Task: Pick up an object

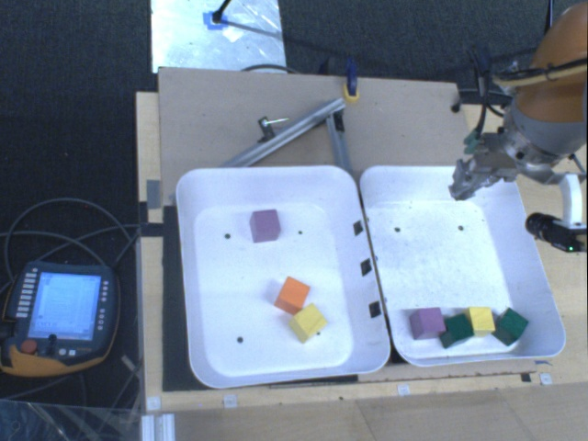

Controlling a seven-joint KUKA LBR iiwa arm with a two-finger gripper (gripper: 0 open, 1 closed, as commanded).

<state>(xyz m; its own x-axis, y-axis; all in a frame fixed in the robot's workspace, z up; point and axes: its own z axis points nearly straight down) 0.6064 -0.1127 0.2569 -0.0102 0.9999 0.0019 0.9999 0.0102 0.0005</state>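
Hovering gripper above seven loose blocks

Looking down, we see two white bins side by side, the left bin point(197, 274) and the right bin point(528, 274).

Our candidate objects are small cubes, matte and plainly coloured. In the left bin a purple block point(265, 225) sits alone toward the far side; an orange block point(292, 294) and a yellow block point(309, 322) touch at a corner nearer the front. Along the right bin's front wall we find a purple cube point(427, 322), a dark green block point(455, 330), a small yellow cube point(481, 320) and a second green block point(511, 325), packed close together in a row.

The grey arm point(551, 118) leans in from the right, its gripper point(466, 184) over the right bin's far corner, well apart from every block. It grips nothing; how wide it stands we cannot tell.
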